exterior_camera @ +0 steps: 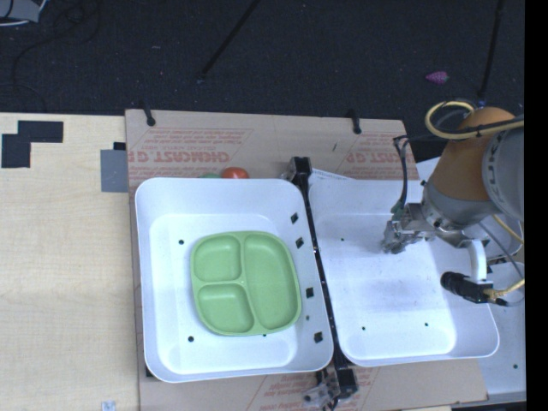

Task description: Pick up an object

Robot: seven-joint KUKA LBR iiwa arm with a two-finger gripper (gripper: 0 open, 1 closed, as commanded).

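gripper [399, 236] low in right bin [411, 349], finger state impossible to tell. likely to close on nothing, with green plate [246, 282] well apart in left bin [163, 229].

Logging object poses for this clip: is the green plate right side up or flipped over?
Right side up. The green plate lies flat in the left bin, its three hollow compartments facing the camera.

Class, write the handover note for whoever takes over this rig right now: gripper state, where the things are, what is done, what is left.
Gripper: low in the right bin, near its upper edge; nothing visible between its fingers, open or shut unclear.
Green divided plate: lying flat in the left bin.
Small red object: outside, behind the left bin's far rim.
Done: nothing picked up.
Left: grasp and lift an object.
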